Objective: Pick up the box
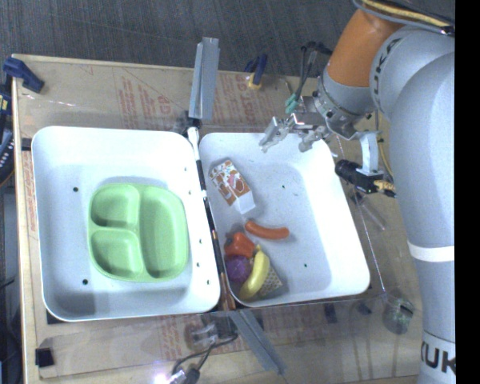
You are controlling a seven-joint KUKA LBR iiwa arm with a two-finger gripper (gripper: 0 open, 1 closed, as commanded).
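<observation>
You have the small white carton box with the red-and-brown print (231, 185) lying flat in the right shallow white plastic bin (336, 206), near that bin's left wall and tilted a little off square. Just below it sit a red sausage-shaped toy (267, 230) and, heaped in the lower left corner, a yellow toy banana (258, 273) against a purple round piece (238, 270) and an orange-red piece (240, 245). The box lies apart from that heap, so you can likely come down on it without snagging the rest.

Your metal two-finger claw (290, 132) hangs over the top rim of the right bin, up and to the right of the box, with its fingers spread and nothing between them. It is well clear of the box, so the reach is yet to be made.

The left shallow white bin (56, 214) carries a light green divided plastic tray (139, 232). Both bins rest on the wooden counter (112, 94).
</observation>
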